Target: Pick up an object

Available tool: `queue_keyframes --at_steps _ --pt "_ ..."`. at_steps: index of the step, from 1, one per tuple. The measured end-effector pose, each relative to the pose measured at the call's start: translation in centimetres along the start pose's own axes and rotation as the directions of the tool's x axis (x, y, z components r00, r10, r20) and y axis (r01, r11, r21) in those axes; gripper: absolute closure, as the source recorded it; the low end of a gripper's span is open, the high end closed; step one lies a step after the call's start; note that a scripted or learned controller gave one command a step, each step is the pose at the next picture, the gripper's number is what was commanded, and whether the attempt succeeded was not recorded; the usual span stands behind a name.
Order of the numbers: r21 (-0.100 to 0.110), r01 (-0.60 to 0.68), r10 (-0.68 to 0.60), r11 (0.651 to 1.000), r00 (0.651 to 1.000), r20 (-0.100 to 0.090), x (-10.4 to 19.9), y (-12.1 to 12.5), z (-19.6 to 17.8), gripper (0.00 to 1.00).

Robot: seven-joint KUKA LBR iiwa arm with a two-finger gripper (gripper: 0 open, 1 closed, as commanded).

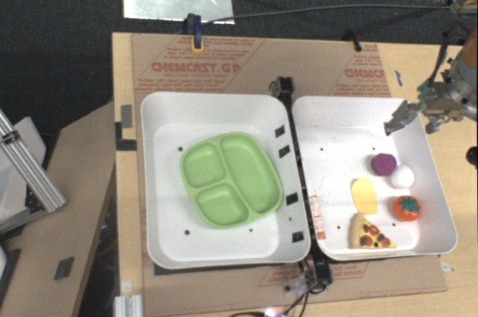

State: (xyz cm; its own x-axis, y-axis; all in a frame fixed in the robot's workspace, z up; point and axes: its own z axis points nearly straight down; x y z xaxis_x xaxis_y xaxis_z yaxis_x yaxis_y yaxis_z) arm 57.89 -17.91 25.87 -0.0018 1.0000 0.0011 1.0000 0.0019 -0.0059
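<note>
My gripper (413, 122) hangs over the back right corner of the right bin (336, 147), open, with nothing between its fingers. Below it in that bin lie a purple ball (384, 164), a white egg (402, 176) touching the ball, a yellow slab (364, 196), a red tomato (406, 208) and a pizza slice (369, 235). The purple ball is the nearest of them to the gripper, a little toward the front and left of it.
The left bin (164, 128) holds a green divided plate (230, 179). Black clips (284, 151) line the seam between the bins. Cardboard lies under both bins. A metal rail (30, 166) stands at the far left.
</note>
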Motion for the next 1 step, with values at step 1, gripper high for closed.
queue_keyframes --at_steps 1 --pt "-0.007 0.002 -0.002 1.000 1.000 0.002 0.02 0.17 -0.39 0.00"
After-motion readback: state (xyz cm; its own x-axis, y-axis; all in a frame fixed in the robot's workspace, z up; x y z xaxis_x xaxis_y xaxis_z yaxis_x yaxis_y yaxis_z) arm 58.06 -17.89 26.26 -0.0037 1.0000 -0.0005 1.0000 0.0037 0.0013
